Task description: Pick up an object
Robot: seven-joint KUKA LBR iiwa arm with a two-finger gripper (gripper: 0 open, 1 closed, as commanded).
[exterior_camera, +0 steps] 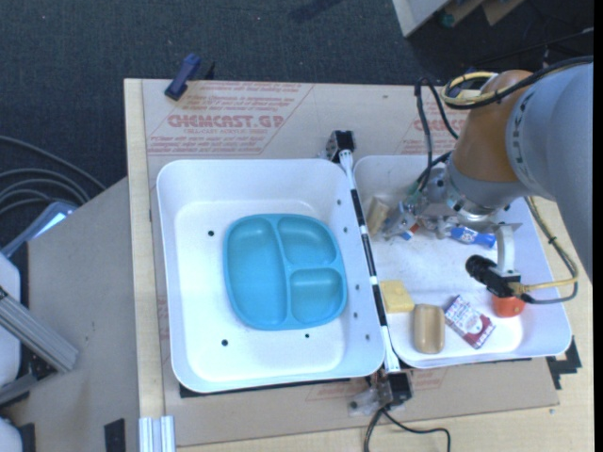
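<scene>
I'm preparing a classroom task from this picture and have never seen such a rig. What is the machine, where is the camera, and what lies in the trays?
The grey and orange machine is a robot arm reaching in from the picture's right; its job is to pick up an object. One camera, fixed above the bench, looks down at a slant. On the bench stand two white bins side by side. The left bin holds a blue divided plate. The right bin holds a yellow block, a tan oblong piece, a red and white packet and a small blue item near the claw, which is low over that bin's far part. Whether it grips anything is too cluttered to tell.
</scene>
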